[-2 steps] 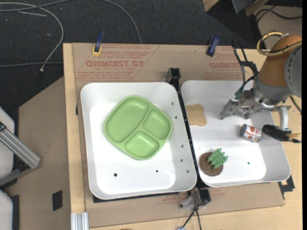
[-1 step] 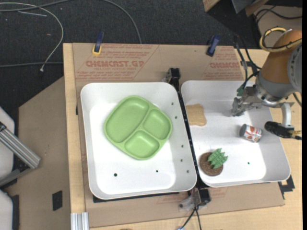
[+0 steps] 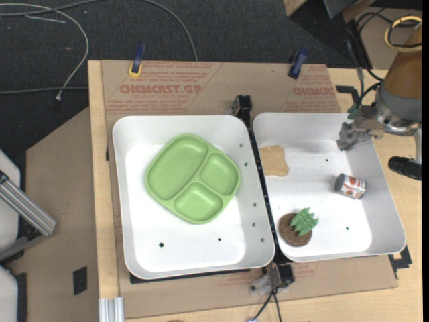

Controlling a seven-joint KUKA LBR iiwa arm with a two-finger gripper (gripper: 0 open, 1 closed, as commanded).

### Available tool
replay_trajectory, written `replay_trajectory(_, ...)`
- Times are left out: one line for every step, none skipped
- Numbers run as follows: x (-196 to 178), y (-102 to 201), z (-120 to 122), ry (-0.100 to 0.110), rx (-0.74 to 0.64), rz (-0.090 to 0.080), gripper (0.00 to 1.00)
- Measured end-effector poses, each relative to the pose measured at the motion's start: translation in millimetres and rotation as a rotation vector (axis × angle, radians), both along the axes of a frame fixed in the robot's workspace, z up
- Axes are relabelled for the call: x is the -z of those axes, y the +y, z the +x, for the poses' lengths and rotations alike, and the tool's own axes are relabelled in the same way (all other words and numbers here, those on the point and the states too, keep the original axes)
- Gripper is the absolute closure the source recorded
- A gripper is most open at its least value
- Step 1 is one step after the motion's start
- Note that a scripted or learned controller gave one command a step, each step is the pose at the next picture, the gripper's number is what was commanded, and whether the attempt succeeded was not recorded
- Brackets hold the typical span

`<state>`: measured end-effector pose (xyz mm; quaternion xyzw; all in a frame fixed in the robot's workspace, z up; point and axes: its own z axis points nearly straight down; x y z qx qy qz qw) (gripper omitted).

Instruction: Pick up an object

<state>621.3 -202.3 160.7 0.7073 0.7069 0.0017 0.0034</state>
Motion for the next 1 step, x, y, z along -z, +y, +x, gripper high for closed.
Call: replay_trajectory(-50.3,9.2,0.6,0.000,-0.003,0.001,1.00)
